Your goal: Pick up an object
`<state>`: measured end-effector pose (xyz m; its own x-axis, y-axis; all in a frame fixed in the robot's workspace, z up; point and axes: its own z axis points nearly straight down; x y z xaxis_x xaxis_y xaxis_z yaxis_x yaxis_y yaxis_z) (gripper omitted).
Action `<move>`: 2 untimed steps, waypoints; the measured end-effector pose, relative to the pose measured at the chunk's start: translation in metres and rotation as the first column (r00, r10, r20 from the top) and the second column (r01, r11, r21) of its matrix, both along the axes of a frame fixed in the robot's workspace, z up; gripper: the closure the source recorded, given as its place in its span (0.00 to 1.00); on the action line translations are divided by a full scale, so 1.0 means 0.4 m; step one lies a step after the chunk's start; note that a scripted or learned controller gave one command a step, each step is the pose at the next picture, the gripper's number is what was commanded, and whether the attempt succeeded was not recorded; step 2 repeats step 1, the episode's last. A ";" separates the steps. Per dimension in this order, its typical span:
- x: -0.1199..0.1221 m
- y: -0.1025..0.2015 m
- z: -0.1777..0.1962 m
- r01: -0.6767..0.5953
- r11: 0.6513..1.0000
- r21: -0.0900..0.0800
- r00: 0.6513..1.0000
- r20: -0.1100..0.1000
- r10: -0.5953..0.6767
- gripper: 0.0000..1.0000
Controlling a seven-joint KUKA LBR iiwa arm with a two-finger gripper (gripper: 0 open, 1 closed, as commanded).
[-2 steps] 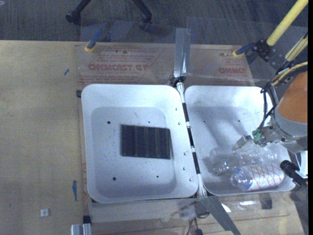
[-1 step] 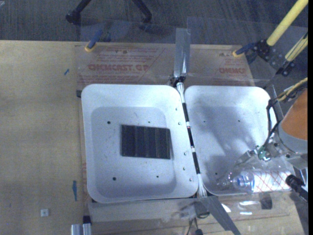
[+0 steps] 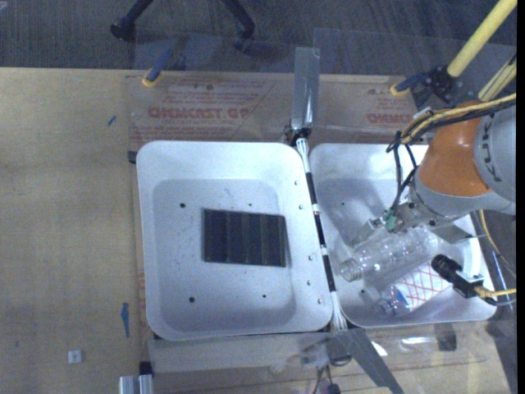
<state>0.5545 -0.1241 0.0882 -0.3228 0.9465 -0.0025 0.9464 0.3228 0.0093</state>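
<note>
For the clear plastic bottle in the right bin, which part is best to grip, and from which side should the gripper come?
Grip the clear plastic bottle across the middle of its body, coming from above. It lies on its side in the right bin, neck toward the divider, so fingers closing across its width should hold it best.

One fixed camera looks down aslant on both bins (image 3: 220, 158) from above.

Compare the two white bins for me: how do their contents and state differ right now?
The left bin holds one flat dark rectangular panel, lying level at its middle; the right bin holds a clear plastic bottle on its side and a red-checked item. The arm's gripper hangs over the right bin, not the left. Both are shallow and white.
</note>
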 end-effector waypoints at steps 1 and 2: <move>-0.156 -0.107 0.042 -0.056 0.998 -0.004 0.998 0.024 0.056 0.00; -0.156 -0.107 0.042 -0.056 0.998 -0.004 0.998 0.024 0.056 0.00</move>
